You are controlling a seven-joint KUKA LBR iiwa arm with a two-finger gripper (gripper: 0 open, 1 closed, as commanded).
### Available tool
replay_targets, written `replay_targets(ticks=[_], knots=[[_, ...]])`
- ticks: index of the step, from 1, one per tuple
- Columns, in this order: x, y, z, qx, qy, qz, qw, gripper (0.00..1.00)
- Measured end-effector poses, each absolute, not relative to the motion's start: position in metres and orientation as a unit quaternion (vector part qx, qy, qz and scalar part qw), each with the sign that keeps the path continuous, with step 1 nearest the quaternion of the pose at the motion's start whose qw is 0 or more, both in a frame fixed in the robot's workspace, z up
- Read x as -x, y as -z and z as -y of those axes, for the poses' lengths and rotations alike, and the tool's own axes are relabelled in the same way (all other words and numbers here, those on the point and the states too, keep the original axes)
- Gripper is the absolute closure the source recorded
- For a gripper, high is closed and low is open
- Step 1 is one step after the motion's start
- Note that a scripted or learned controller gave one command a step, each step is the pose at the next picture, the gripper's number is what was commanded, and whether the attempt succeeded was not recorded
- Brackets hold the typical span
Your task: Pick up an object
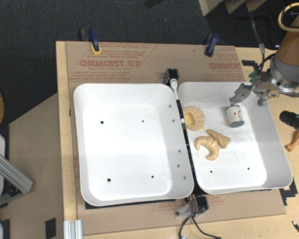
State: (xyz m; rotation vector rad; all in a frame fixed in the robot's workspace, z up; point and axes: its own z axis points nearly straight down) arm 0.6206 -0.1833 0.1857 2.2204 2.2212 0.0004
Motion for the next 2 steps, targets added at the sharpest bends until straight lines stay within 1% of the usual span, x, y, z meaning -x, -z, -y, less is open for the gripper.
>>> replay_targets(ticks=[1, 2], knots=[[-0.668, -0.079, 0.100, -0.704, -0.0003, -0.710, -0.002, 0.00], [-0.669, -0.217, 0.023, -0.704, -0.0056, -0.710, 0.004, 0.00]])
